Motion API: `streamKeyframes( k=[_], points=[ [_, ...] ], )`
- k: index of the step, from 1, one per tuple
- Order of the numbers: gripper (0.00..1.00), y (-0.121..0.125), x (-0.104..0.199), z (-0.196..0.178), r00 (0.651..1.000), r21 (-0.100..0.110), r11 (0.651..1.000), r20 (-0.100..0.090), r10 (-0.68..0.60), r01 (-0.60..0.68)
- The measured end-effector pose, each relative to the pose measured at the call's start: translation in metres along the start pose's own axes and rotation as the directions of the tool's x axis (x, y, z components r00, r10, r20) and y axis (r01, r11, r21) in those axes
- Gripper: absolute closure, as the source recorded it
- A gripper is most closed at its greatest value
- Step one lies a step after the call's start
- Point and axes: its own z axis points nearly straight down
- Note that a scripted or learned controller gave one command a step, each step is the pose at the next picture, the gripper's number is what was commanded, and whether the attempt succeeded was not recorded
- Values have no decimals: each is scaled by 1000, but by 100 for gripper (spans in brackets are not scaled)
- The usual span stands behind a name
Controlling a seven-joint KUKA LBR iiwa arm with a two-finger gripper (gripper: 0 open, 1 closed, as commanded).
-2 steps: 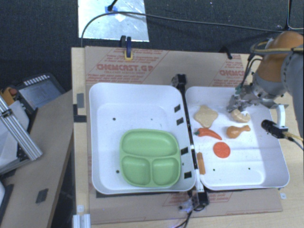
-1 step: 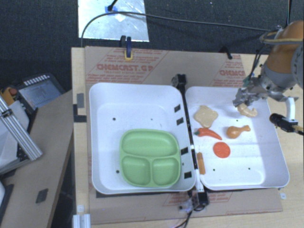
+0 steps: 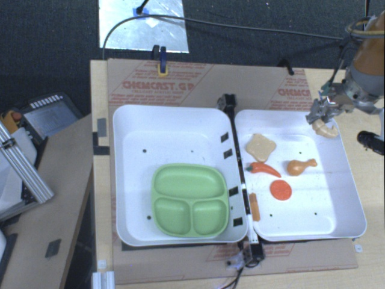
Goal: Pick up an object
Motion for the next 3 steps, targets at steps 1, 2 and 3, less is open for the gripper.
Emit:
streamKeyframes(
  k=[1,2,3],
  points=[
    [100,1,0,-26,1000,2,1000,-1,-1,1],
    [100,0,55,-27,1000,5,1000,-3,-4,4],
    [100,-7,115,-26,1000,7,1000,-4,-5,5]
  ],
)
